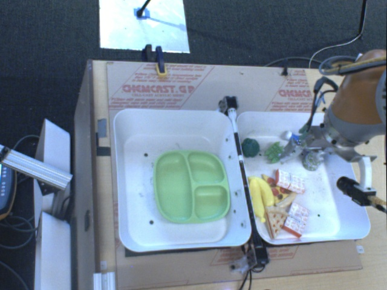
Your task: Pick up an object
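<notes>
Gripper [297, 146]: low over the upper part of the right bin [347, 222], fingers pointing left; whether they are apart or together cannot be told, and nothing shows between them.

Arm [360, 98]: grey with orange band, entering from the right, wrist bent down and leftward over the bin's upper right corner.

Nearest items: light green leafy toy [274, 152], just left of the fingertips, possibly touching; a round greyish-green piece [312, 160] just below the gripper; dark green broccoli-like ball [250, 147] farther left, near the divider.

Farther items, lower in the same bin: yellow bananas [260, 197]; red-and-white small cartons [290, 180]; pizza slice toy [276, 220]; further red-and-white carton [296, 219].

Left bin [130, 162]: holds a green three-compartment plate [192, 185], well apart from the gripper.

Counter [181, 83]: printed board under both bins.

Step, as judged: approach to a grasp, likely of the light green toy; no object lifted yet. Next move calls for centring the fingers on one item, closing, then rising clear of the bin wall.
</notes>
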`<action>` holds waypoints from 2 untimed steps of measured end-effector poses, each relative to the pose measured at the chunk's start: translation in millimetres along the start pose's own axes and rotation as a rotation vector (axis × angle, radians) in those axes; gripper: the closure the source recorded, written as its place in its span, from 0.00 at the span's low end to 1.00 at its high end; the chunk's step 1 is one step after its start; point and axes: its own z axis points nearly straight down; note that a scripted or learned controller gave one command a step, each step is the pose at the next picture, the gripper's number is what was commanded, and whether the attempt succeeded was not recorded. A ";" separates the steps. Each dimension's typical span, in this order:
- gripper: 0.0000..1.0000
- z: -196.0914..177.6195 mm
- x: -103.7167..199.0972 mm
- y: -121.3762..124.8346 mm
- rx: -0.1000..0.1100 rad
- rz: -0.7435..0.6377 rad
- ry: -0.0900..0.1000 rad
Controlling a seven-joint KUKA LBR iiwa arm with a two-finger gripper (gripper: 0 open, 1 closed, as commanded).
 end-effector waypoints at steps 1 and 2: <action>0.00 97.4 15.8 -10.3 -0.019 0.000 -0.007; 1.00 87.7 15.7 -10.4 -0.018 0.001 -0.006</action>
